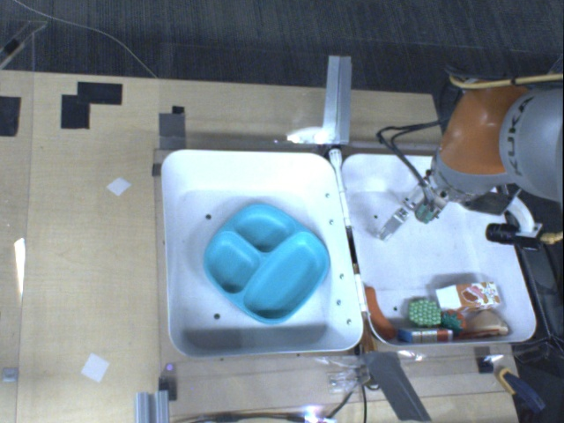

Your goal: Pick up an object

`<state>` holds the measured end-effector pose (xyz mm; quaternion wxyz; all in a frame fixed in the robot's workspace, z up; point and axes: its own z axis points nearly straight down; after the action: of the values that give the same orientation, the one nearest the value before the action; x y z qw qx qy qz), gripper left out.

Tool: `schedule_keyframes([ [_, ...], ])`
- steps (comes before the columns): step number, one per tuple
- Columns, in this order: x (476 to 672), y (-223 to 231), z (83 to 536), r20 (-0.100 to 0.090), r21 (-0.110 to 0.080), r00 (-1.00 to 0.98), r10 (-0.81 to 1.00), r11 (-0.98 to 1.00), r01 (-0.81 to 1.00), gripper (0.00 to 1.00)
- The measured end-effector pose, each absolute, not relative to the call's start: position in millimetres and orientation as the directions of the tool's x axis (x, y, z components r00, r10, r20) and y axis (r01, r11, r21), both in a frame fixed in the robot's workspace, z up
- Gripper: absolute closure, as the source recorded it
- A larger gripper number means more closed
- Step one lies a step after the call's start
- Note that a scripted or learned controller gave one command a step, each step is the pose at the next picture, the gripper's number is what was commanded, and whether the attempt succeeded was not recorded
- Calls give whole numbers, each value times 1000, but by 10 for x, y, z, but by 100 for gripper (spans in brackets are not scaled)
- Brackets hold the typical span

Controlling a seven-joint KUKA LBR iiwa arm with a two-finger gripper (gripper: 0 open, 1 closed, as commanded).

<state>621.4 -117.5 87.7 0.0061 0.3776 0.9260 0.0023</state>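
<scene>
Camera view from above gives me two white bins side by side on the wooden bench; the left bin (185,263) holds one thing, a blue three-compartment tray (266,261) lying flat near its centre; the right bin (379,179) has its clutter packed along the 6 o'clock wall; I count one orange-brown curved piece (377,312) at about 7 o'clock in that bin, one green knobbly object (424,311) beside it, one white box (448,296) just past that, one red-and-white printed packet (481,294) toward 5 o'clock, one tan rounded item (485,326) under the packet, and one thin blue-and-red pen-like thing (425,334) lying along the wall; these touch or overlap one another, and I cannot tell their exact stacking; my one arm (493,144) comes in from 3 o'clock, its orange band above the wrist, and the gripper (393,223) hangs over the bare floor of the right bin toward 10 o'clock from that bin's centre, tilted down and leftward, well apart from the pile; whether its jaws are spread or closed I cannot tell from this angle, and I see nothing between them
</scene>
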Motion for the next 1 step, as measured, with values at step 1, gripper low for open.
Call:
schedule_keyframes([
  [1, 5328, -912, 897, -9, 8, -731, 682, 731, 682, 0],
])
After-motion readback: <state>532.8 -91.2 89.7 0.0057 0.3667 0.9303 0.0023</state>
